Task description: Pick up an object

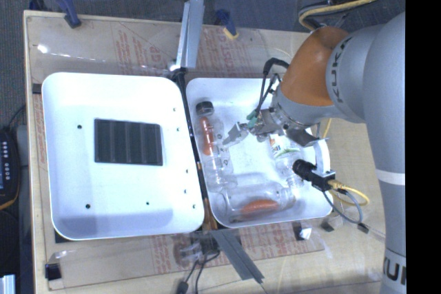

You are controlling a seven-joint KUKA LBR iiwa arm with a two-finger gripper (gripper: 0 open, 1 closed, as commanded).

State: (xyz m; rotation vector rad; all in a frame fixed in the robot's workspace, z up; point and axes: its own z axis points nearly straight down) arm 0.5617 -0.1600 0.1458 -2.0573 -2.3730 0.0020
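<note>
The right bin point(207, 89) holds several clear plastic items. A slim clear bottle point(207, 133) with orange contents and a dark cap lies along the bin's left wall. A larger clear container point(256, 202) with an orange piece inside lies by the near wall. A small white and green item point(280, 148) sits under the wrist. My gripper point(234, 135) hangs low over the middle of this bin, just right of the slim bottle, pointing left toward it. Nothing shows in its grasp.
The left bin point(62, 148) has a dark slatted rectangle point(128, 142) on its floor. A metal bar point(189, 31) stands behind the gap between the bins. Cables point(344, 200) hang near the right bin's right corner. The arm's orange band point(313, 72) covers the bin's far right.
</note>
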